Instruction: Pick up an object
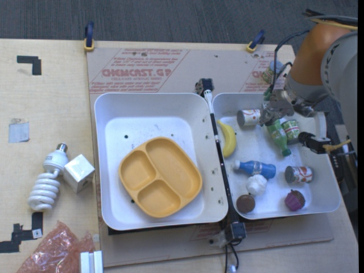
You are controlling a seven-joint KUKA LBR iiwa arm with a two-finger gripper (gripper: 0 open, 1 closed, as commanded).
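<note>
The right bin (318, 206) holds several small objects. A small silver can (248, 117) lies at its back, with a green bottle (284, 134) on its side to the right. My gripper (272, 114) hangs low over the back of this bin, between the can and the green bottle and very near both. A banana (228, 139) rests against the left wall. Toward the front are a blue bottle (255, 168), a white lump (256, 183), a brown ball (245, 203), a purple fruit (294, 200) and a red-banded can (299, 174).
The left bin (108, 129) contains a yellow divided plate (160, 177). A spiral light bulb (46, 181), a white cube (79, 172) and a red mesh bag (57, 249) lie on the bench left of the bins. The arm's orange band (318, 50) rises at the right.
</note>
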